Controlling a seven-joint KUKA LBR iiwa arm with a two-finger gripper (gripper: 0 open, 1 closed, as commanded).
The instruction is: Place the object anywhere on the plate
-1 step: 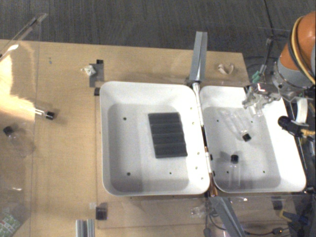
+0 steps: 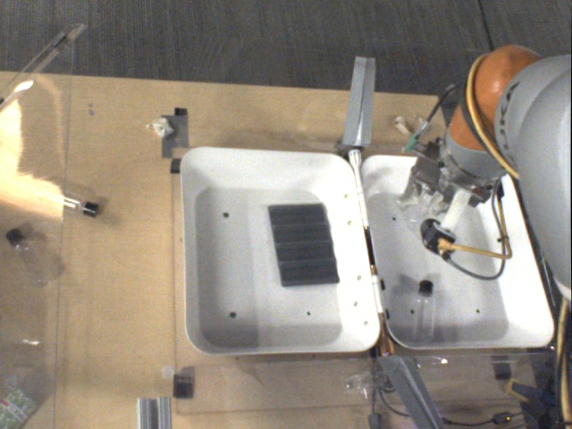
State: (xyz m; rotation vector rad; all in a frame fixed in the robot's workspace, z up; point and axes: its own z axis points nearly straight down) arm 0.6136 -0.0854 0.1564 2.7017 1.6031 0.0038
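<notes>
Wooden desk carries two white bins. Left bin holds dark ribbed plate, flat near middle. Grey arm leans over right bin. Hand low at bin's upper left; opening unclear, grasp cannot tell. Small clear vial, black cap, lies on right bin floor, apart from hand.

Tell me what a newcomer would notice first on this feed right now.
Probably the big grey arm with its orange band, reaching over the right bin, its gripper low near the bin's far side. Next, the dark ribbed plate lying flat in the middle of the left bin. A small clear vial with a black cap lies in the right bin.
</notes>
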